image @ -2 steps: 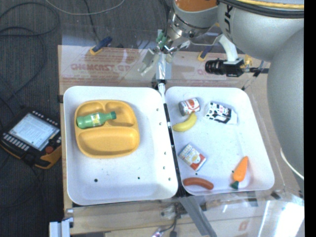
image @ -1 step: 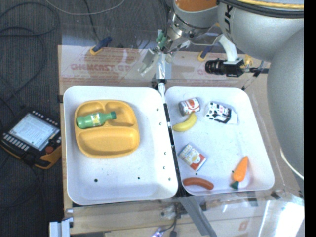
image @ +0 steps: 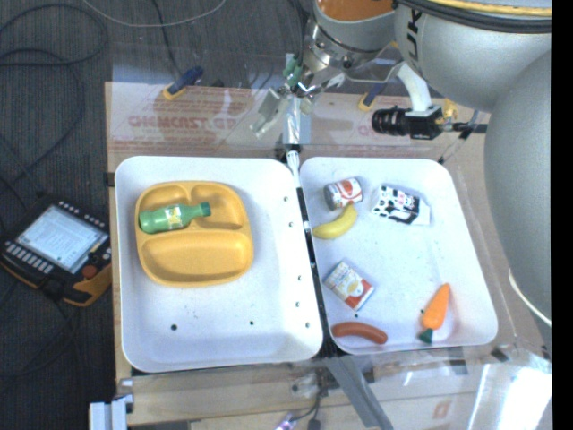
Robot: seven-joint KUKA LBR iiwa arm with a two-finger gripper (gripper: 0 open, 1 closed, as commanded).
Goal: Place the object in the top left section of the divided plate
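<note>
The two-finger gripper [image: 291, 92] hung above the bench's far edge, behind the bins; whether its jaws stood apart or together could not be told. The small green plastic bottle with a yellow label [image: 175, 215] lay on its side in the top left section of the yellow divided plate [image: 215, 262] — apparently where the task wanted it. It looked light, stiff and smooth, likely to roll; a grasp across its body would suit. The plate sat in the left white bin [image: 161, 339] — on the wooden bench [image: 143, 119], dark carpet around.
</note>
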